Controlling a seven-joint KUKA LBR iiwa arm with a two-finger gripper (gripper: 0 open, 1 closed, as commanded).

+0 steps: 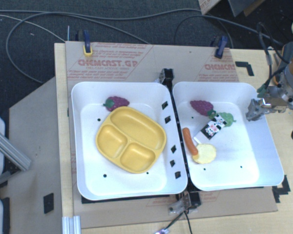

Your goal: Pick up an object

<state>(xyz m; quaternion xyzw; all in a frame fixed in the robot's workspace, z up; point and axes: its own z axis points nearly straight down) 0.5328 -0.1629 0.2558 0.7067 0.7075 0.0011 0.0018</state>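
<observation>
In the right bin (263,150) lie a purple grape bunch (201,106), a green toy (225,117), a black-and-white cow-patterned piece (213,127), an orange sausage-like piece (189,140) and a pale yellow round piece (205,153). They cluster in the bin's left half. My gripper (254,110) hangs over the bin's upper right edge, to the right of the green toy and apart from every object. Nothing shows in its grasp.
The left bin (83,130) carries a yellow divided plate (131,139) and a second purple grape bunch (116,102) at its back. A black divider (172,126) runs between the bins. Blue clamps (87,43) hold the board at the back.
</observation>
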